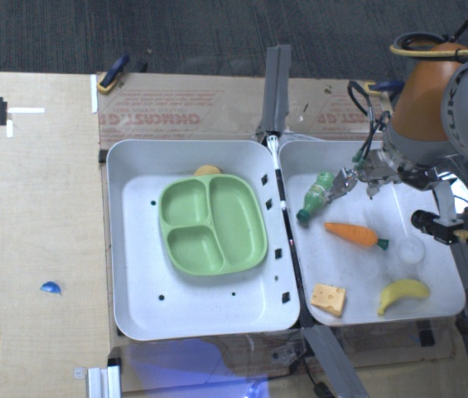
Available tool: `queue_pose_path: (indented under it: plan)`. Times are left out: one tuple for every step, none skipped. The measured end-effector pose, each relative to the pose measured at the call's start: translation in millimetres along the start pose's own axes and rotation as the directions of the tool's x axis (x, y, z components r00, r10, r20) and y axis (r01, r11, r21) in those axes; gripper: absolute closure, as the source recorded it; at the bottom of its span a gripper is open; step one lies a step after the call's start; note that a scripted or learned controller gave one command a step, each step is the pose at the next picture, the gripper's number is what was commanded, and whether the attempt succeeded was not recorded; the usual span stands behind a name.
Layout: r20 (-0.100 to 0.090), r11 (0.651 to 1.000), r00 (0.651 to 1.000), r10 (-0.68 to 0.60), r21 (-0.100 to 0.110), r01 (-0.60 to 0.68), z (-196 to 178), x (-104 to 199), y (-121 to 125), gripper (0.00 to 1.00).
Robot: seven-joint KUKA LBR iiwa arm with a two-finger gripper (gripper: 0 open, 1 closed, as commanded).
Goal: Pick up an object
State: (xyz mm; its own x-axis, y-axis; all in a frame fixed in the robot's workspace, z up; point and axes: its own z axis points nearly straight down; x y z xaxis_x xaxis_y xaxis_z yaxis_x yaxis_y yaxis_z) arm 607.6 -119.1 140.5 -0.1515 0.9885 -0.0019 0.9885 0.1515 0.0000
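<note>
The right bin [432,305] holds a green bottle [315,196] lying at its left side, an orange carrot [354,235] in the middle, a cheese wedge [328,298] at the front and a yellow banana [402,293] at the front right. My gripper [359,182] hangs over the back of this bin, just right of the bottle's upper end. Its fingers stand apart with nothing between them. One fingertip [347,181] is close to the bottle, and whether they touch I cannot tell.
The left bin [134,305] carries a green divided plate [214,224] with a small yellow object [207,171] behind it. A faint clear item [410,251] lies right of the carrot. A metal divider [277,98] rises between the bins at the back.
</note>
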Motion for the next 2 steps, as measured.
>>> queue_pose_path:
  plan:
    - [-0.001, 0.992, 0.992, 0.126, 0.003, -0.126, 49.7, -1.9, -52.9, 0.00]
    - [0.000, 0.992, 0.992, 0.126, 0.004, -0.126, 41.4, -2.7, -53.3, 1.00]
